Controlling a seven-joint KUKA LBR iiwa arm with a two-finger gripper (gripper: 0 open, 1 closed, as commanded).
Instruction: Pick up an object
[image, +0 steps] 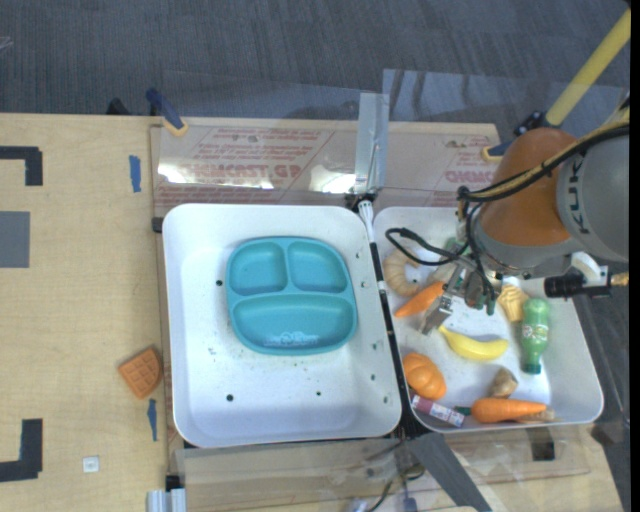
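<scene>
My gripper hangs low inside the right bin, near its left half. A small orange carrot lies right beside it on the left, touching or nearly touching it. Just below the gripper lies a yellow banana. A green bottle stands to the right, with a yellow piece above it. An orange round fruit, a brown lump, a long carrot and a pink tube lie along the bin's near side. A beige ring is partly hidden by a black cable.
The left bin holds a teal divided plate. An orange waffle-like piece lies on the wooden bench left of the bins. The grey arm with its orange band reaches in from the right above the right bin's far side.
</scene>
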